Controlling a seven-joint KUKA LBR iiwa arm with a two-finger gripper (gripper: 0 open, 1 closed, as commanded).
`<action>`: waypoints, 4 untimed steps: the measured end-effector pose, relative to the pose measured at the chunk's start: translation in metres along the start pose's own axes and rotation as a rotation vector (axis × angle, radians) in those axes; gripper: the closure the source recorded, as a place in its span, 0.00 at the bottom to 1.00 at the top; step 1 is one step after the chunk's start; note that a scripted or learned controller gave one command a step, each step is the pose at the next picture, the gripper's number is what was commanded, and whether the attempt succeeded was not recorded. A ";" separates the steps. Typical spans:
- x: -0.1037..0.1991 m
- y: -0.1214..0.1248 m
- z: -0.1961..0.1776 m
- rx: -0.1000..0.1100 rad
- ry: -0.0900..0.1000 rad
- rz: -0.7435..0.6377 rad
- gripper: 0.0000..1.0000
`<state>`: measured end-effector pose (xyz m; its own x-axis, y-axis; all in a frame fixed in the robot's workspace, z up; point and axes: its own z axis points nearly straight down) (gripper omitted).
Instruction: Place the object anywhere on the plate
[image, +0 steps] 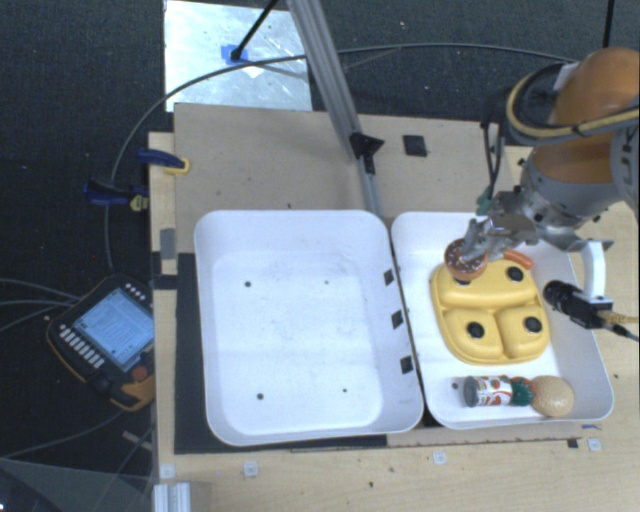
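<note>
A brown round object (464, 262) is seen between the fingers of the gripper (474, 248), so the jaws are closed on it. It is held just above the yellow plate (490, 315), at its 11 o'clock corner. Only the release seems to be left.

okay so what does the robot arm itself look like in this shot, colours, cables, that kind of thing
The arm is grey with a rounded orange band above the wrist. Black cables loop around that orange section and run down its side. It narrows to a grey metal end effector with slim metallic parts. A white bracket carrying a black cylindrical piece sits beside the wrist.
</note>
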<state>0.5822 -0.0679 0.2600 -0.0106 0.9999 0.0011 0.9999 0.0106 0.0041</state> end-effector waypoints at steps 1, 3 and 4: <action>0.051 0.007 0.017 0.003 0.001 0.001 1.00; 0.161 0.033 0.010 0.001 0.002 0.000 1.00; 0.216 0.038 0.015 0.002 0.001 0.001 1.00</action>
<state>0.6181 0.1489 0.2451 -0.0101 0.9999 0.0021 0.9999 0.0101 0.0024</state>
